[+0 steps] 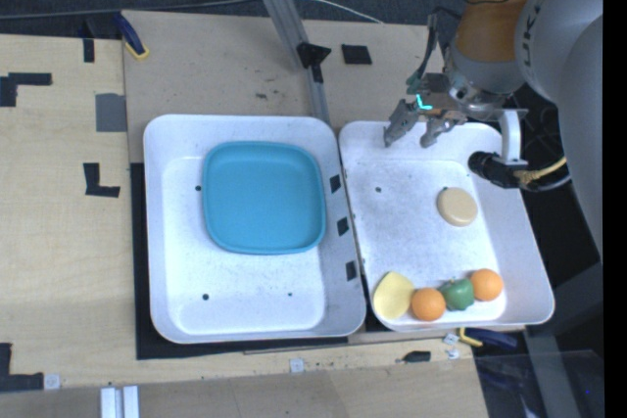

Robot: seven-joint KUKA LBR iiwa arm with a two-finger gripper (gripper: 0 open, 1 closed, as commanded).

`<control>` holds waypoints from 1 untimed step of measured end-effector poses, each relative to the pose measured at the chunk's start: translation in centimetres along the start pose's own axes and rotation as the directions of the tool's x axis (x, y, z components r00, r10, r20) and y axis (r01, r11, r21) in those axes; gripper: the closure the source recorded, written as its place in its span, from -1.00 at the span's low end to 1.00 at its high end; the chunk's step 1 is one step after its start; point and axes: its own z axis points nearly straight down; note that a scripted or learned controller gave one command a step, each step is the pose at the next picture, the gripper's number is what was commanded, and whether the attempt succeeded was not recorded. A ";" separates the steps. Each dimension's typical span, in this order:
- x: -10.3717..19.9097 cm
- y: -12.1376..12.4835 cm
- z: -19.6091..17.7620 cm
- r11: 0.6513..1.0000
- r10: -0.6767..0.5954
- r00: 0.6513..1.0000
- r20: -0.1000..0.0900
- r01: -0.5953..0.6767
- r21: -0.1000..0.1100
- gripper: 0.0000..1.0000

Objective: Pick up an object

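Behind the orange [428, 304], a green object [457, 294] half-hidden

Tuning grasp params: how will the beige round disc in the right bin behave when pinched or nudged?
The beige disc looks smooth and low-domed, so the fingers may slip off its curved edge. It lies flat and alone on the right bin floor, so it would probably slide rather than roll. It looks rigid, likely a light toy.
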 end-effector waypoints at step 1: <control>0.0 0.0 0.0 1.000 0.000 1.000 0.000 0.000 0.000 -1.00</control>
